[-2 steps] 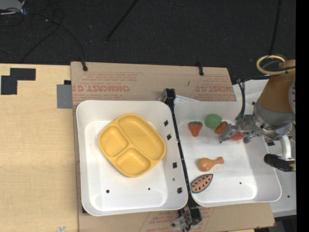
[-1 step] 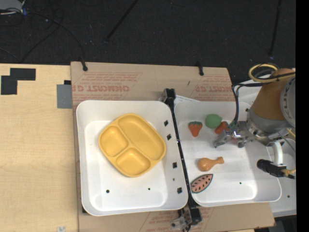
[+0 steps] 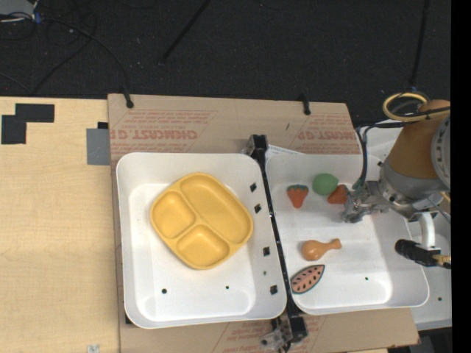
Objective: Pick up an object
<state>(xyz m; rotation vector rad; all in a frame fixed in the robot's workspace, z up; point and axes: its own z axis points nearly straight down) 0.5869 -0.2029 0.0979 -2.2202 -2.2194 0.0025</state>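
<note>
End effector (image 3: 355, 209) low over the right bin's (image 3: 401, 291) upper right, just beside an orange-red piece (image 3: 338, 194) — from my seat I cannot tell its state. Green ball (image 3: 324, 184) touching that piece's left; strawberry toy (image 3: 296, 195) further left. Drumstick toy (image 3: 319, 249) mid-bin, watermelon slice (image 3: 307, 278) below it near the divider. Left bin (image 3: 147, 300) — a yellow three-compartment plate (image 3: 201, 220), tilted diagonally.
</note>
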